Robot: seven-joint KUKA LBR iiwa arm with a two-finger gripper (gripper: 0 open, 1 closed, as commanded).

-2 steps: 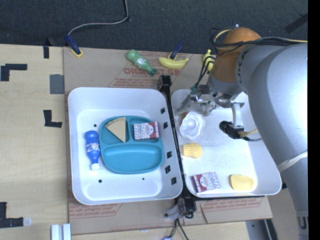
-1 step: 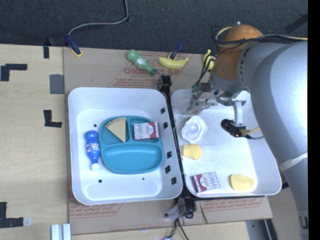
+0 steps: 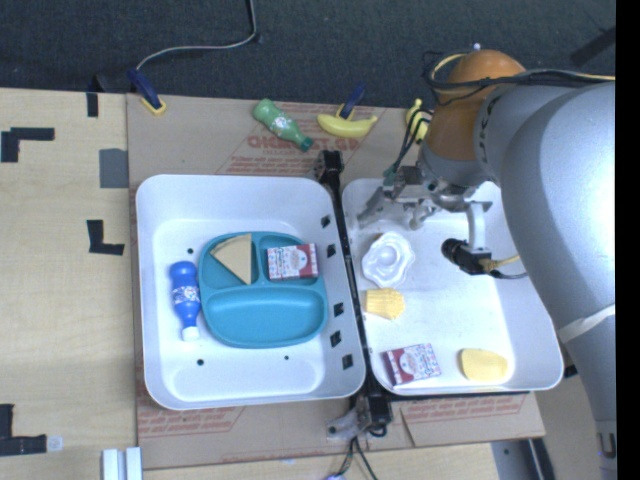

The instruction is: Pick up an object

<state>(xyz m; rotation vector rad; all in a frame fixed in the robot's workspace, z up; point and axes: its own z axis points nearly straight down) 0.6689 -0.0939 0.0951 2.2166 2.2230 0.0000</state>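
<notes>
Grey arm [image 3: 560,198] low (gripper [image 3: 400,200] leftward)

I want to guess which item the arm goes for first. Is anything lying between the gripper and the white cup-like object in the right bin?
Nothing visible does. The gripper hangs at the far end of the right bin, and the white cup-like object lies just nearer, with bare bin floor between them.

Behind the bins: we see a green bottle [image 3: 281,124] lying on the cardboard, a banana [image 3: 346,124] just beside it.
Bench edge: we spot a blue clamp [image 3: 146,89] at the cardboard's far left corner.
Backdrop: we follow a white cable [image 3: 215,40] curling over the dark carpet.
Bench left: black tape marks [image 3: 101,238] on pale wood.
</notes>
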